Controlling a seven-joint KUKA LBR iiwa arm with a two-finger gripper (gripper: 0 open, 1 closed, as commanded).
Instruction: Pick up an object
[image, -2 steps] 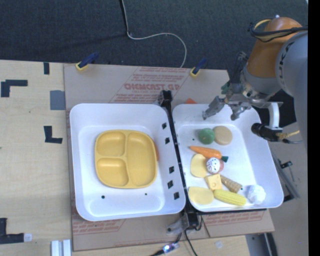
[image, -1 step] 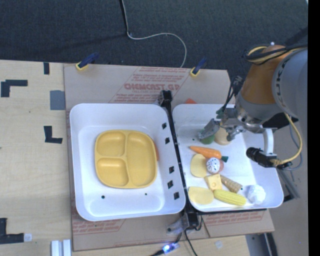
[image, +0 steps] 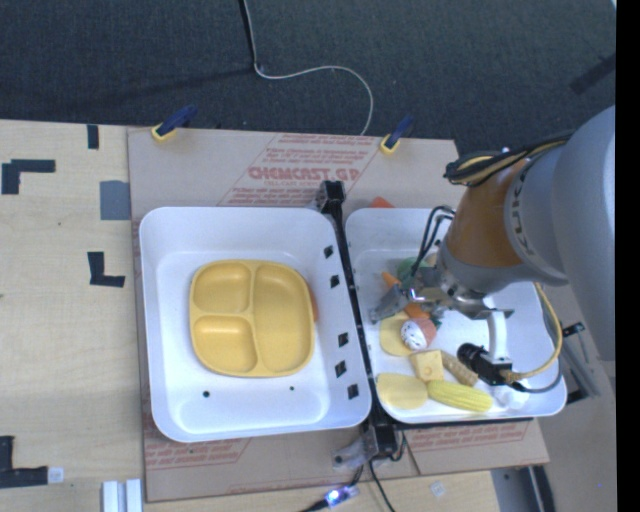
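Corn cob (image: 459, 397) near edge of right bin (image: 530, 300), beside yellow pieces. Fingers (image: 392, 300) state: cannot tell, low over clutter. Yellow divided plate (image: 250, 318) in left bin (image: 165, 300).

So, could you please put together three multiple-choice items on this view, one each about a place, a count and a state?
1. Where does the yellow tray lie?
A. left bin
B. right bin
C. on the cardboard

2. How many compartments does it have?
A. two
B. three
C. five

3. How does the corn cob rest?
A. standing on end
B. lying flat
C. lifted in the air

Answers: 1 A, it sits inside the left bin; 2 B, ridges split it into three; 3 B, it lies on the right bin floor near the front wall.
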